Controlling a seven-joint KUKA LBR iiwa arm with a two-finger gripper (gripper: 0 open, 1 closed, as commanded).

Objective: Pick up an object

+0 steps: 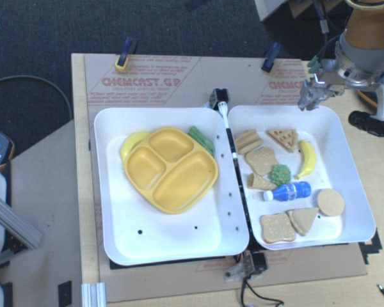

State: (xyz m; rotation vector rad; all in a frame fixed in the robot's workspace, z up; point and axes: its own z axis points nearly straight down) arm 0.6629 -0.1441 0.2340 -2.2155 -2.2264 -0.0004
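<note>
Camera view: gripper poised over far rim of right bin, nothing taken yet

Camera view, looking down at a slant, shows 2 white bins side by side on the bench. The left bin [115, 222] carries a yellow compartment tray [171, 169], with a yellow piece [130, 143] tucked under its left edge and a green piece [201, 139] beside its upper right corner. The right bin [355, 190] is where the small items are gathered, so a pick is most likely to be made there.

In that bin are seen a triangular waffle slice [283, 137], a banana [306, 158], a blue bottle [289, 191] lying on its side, a green broccoli floret [280, 173] just above the bottle, several bread slices such as the one at the near edge [277, 228], and a round cracker [331, 203]. The items are crowded and partly touching, which is judged to make a clean grasp harder near the middle; the banana and the round cracker lie more apart.

The gripper [312, 100] is held at the far right corner of the right bin, about over its rim and away from the items. Nothing is seen between its fingers. How far they are spread cannot be told, since they are small and blurred here.

The task is judged to be at its start: an object is yet to be chosen and approached.
</note>
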